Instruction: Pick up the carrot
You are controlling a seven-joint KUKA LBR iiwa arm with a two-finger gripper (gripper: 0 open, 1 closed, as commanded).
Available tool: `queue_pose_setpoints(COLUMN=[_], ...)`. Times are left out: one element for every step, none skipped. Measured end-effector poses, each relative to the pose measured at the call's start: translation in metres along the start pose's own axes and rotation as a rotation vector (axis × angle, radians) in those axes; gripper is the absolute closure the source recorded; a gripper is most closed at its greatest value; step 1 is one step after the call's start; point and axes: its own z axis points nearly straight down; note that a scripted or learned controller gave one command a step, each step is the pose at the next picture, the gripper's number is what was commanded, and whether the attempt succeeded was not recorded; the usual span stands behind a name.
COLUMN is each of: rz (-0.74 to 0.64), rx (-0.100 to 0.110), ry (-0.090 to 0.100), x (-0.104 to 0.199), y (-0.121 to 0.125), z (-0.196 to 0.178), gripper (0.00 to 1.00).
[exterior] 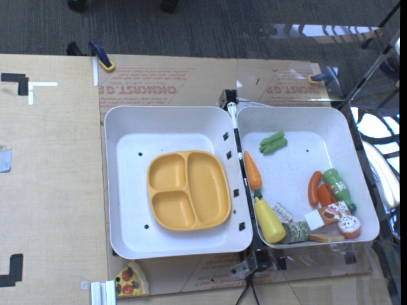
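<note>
Against right bin's left wall, carrot; yellow plate in left bin.

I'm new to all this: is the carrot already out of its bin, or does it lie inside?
Inside. The carrot lies flat in the right bin, against its left wall, just above the yellow bottle. Nothing is gripping it.

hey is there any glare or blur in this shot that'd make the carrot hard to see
Camera view: the carrot is evenly lit and fairly sharp against the right bin wall; bright glare sits off the bench at the right edge, clear of it; small toys in the bin's lower right corner look soft.
</note>
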Motion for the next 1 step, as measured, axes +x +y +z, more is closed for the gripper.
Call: queue_pose_setpoints(rz=[-0.007], rx=[0.001], ry=[-0.002], x=[0.0022], y=[-0.0011], z=[-0.0069], gripper=[1.00])
